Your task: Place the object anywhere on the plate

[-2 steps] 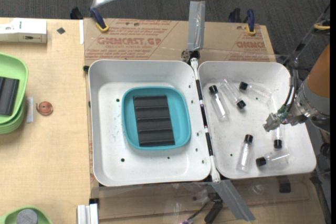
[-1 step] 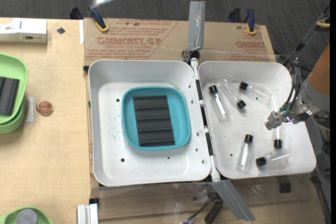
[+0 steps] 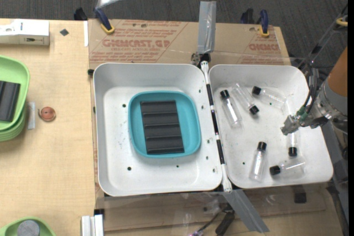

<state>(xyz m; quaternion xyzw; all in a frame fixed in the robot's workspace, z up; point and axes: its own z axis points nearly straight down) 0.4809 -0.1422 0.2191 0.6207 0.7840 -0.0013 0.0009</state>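
The hand [image 3: 291, 125] is hovering low over the right bin [image 3: 243, 171], among scattered clear vials [image 3: 229, 108]; I cannot tell its grip. The teal plate [image 3: 192, 119] is sitting in the left bin [image 3: 110, 135].

Teal square plastic plate with rounded corners [image 3: 136, 119]: flat in middle of left white bin, dark ribbed rectangular insert on its centre.

Clear small vials with black caps: six, lying on sides, scattered in right white bin. One at 10 o'clock [image 3: 229, 107], two at 12 o'clock [image 3: 247, 101] [image 3: 268, 95], one at 6 o'clock [image 3: 258, 159], one at 4 o'clock [image 3: 292, 147], one at 5 o'clock [image 3: 287, 168].
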